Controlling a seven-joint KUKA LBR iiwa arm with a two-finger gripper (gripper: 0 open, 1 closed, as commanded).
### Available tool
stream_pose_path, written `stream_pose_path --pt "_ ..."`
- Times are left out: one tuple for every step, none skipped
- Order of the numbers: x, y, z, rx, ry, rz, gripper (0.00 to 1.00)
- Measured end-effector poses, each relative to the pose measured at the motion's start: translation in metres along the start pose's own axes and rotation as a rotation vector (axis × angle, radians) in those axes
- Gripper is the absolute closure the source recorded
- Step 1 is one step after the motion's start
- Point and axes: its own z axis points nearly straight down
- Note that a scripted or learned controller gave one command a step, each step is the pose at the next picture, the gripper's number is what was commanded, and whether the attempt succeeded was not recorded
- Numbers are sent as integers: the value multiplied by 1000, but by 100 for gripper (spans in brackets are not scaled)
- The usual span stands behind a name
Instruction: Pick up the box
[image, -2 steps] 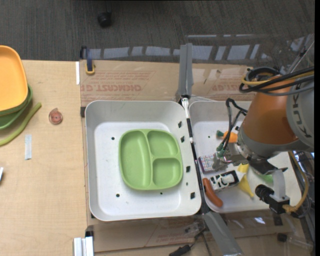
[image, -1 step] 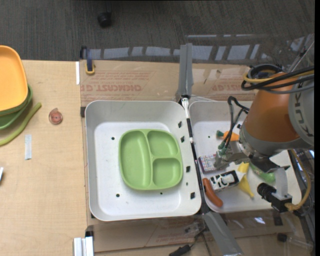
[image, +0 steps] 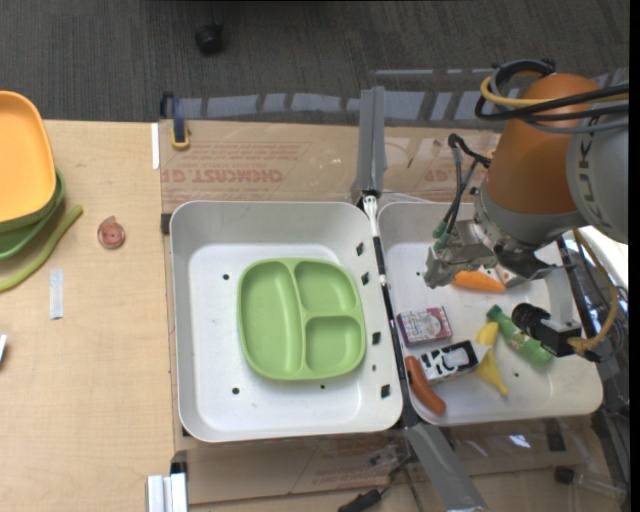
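Gripper hangs low at about twelve o'clock in the right bin, touching or just above an orange carrot; whether its fingers are wide or closed cannot be told. Nothing is visibly held. The box, small and pinkish, lies flat near the bin's centre, at seven o'clock from the gripper and apart from it. A black-and-white pack sits just beside the box at five o'clock, a sausage beyond. Risk, I judge: descending here catches the carrot instead, or a strike at the box's edge pushes it into the neighbouring pack
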Motion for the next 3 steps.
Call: stream_pose_path --pt "76 16 19 2 0 85 100" --pt "23 40 25 -1 0 -262 100" --pt "28 -57 40 1 2 -226 100"
